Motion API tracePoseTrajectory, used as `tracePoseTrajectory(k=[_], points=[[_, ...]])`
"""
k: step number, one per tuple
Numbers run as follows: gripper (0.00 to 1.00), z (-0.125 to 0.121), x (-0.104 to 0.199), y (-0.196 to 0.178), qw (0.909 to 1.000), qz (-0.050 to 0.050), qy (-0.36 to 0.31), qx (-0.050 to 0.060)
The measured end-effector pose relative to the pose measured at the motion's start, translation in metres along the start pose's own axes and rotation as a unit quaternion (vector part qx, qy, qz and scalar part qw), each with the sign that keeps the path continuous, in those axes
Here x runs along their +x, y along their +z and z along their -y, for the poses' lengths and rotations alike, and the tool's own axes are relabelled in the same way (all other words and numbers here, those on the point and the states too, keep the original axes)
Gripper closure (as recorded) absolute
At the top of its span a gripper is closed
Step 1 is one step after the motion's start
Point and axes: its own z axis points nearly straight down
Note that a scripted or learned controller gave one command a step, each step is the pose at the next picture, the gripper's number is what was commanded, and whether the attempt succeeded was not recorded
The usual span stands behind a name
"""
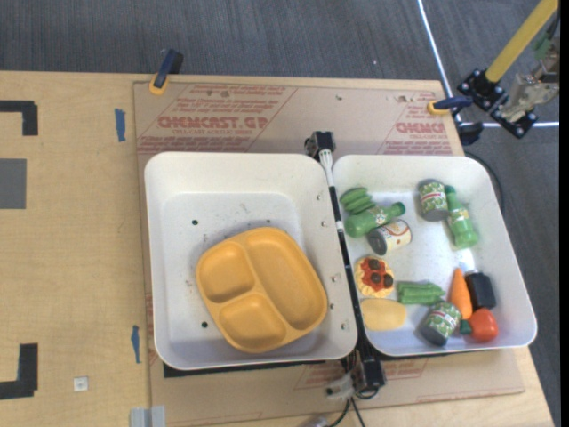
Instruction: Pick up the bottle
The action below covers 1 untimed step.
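Green bottle [461, 224] lies flat in the right bin [432, 258], loose as if tumbled, touching a can [433, 198]. You'd likely need a tight approach. Pincer state: you cannot tell.

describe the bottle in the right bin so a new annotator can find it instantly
Start at the right white bin, the one full of small toys, beside the bin holding the yellow divided plate. Look to its far right side: the green bottle lies there, just right of a green can with a red label. Unlike the stubby cans, it is slim and has a white cap toward the near end.
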Motion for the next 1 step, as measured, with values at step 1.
tracePoseTrajectory(k=[1], points=[[1.0,-0.0011,0.0014,-0.01,1.0,0.001,-0.001,-0.001]])
